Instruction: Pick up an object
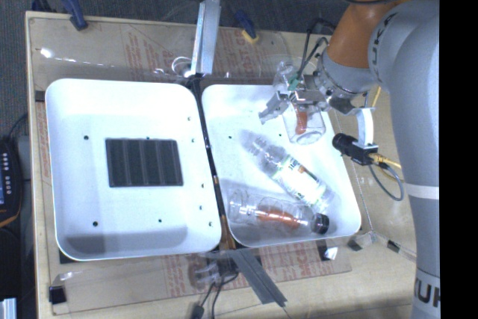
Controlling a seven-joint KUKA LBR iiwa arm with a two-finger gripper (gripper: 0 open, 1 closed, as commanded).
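We see the grey arm (418,86) reaching in from three o'clock, its orange band (357,32) above the wrist, with the hand (293,102) over the far part of the right bin (224,160). Whether the hand is spread or pressed together we cannot tell, as glare and clear plastic blur that spot. Just below it, at its five o'clock, a small clear cup (308,123) with a reddish core sits tilted; we cannot tell whether it touches the hand. Toward the bin's middle a clear bottle (291,172) with a white label lies slanted from ten o'clock to four o'clock. Along the near wall, at six o'clock, lies a clear tube (272,215) with an orange insert, a black cap (321,223) at its right end, close to the bottle's lower end. The left bin (75,123) holds a dark ribbed rectangular panel (144,162) near its centre. Blue clamps (74,10) grip the far edge of the surface (45,33).
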